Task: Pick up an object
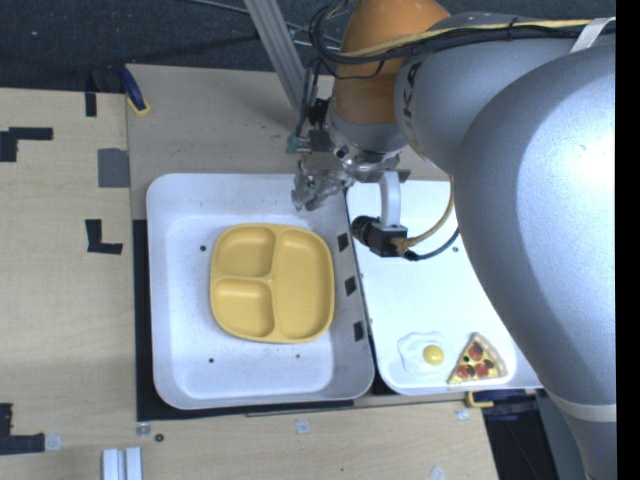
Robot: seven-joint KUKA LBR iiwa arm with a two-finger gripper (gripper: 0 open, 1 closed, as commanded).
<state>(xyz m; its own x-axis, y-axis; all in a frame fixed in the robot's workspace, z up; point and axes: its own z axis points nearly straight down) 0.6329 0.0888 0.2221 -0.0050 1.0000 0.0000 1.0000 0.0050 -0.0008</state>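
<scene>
Beside the yellow divided plate (272, 283), just past its far right corner, the gripper (312, 190) hangs over the left bin (170, 368); whether its jaws are apart or together, I cannot tell. That plate lies flat in the middle of the bin, a rounded square with three compartments. It looks light, stiff and smooth, likely plastic, so a raised rim or divider ridge seems the best hold. Right of the plate, a toy fried egg (425, 352) and pizza slice (479, 360) sit in the other bin.

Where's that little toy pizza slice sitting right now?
The pizza slice lies in the right bin, at its near edge, right beside the toy fried egg and close under the big grey arm.
</scene>
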